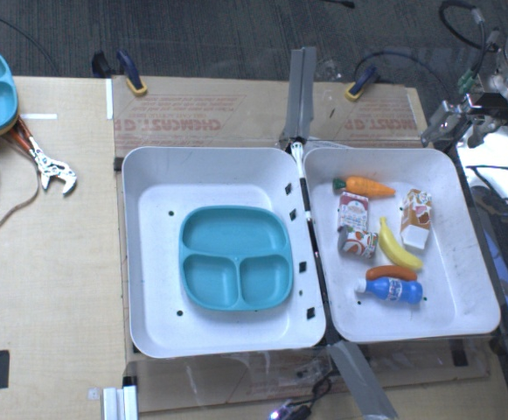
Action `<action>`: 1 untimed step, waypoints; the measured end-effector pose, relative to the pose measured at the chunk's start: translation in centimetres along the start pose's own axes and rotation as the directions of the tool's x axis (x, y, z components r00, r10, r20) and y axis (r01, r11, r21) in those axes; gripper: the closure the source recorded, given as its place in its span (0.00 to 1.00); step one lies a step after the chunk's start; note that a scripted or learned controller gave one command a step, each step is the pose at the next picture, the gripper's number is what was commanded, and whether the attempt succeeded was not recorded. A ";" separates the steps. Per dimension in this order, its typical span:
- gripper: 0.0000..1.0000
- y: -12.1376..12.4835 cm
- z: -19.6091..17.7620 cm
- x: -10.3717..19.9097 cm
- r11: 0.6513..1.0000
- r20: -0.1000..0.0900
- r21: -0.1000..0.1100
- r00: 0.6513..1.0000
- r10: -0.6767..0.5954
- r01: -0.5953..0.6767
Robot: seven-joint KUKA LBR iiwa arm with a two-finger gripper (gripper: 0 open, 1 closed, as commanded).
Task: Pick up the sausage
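Sausage between banana, blue bottle

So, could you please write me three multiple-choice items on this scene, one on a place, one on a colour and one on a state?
1. Where does the sausage lie?
A. On the plate
B. In the right bin, between the banana and the bottle
C. On the bench beside the wrench

2. What colour is the plate in the left bin?
A. Teal
B. Red
C. Yellow

3. How does the bottle rest?
A. Upright
B. On its side
C. Stacked on the carrot

Answers:
1. B, the sausage sits in the right bin just below the banana and touching the bottle.
2. A, the three-part plate is teal against the white bin.
3. B, the bottle lies flat along the bin floor, its cap toward the left.
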State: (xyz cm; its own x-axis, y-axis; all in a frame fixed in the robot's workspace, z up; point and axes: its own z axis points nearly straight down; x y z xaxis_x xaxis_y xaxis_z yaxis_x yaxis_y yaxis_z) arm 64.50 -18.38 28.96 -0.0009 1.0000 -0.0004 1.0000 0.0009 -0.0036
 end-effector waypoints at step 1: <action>1.00 0.1 -0.7 0.0 1.000 0.001 0.003 1.000 -0.003 0.003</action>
State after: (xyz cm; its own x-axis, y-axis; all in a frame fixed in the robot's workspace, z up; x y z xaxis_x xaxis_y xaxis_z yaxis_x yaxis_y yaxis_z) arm 64.58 -18.40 29.66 -0.0039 1.0000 -0.0015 1.0000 0.0039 -0.0067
